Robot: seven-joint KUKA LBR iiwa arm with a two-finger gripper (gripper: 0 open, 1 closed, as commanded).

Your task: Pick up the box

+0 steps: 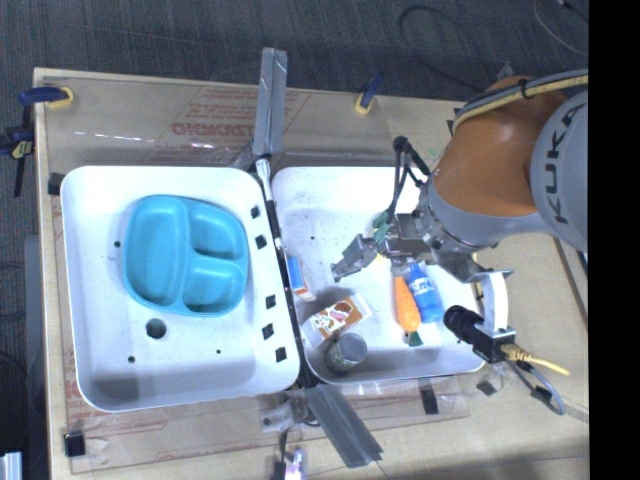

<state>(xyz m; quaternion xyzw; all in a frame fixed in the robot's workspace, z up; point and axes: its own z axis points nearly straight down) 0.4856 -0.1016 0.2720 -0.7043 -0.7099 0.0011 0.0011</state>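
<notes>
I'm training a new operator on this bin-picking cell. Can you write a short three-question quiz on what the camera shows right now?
1. True or false: the blue divided tray lies in the right bin.
2. Which object lies directly beside the carrot? A) blue bottle B) small box C) dark can
3. Fill in: the gripper hovers over the ___ bin, above and apart from the small box.

Key: 1 false, it lies in the left bin. 2 A. 3 right.
</notes>
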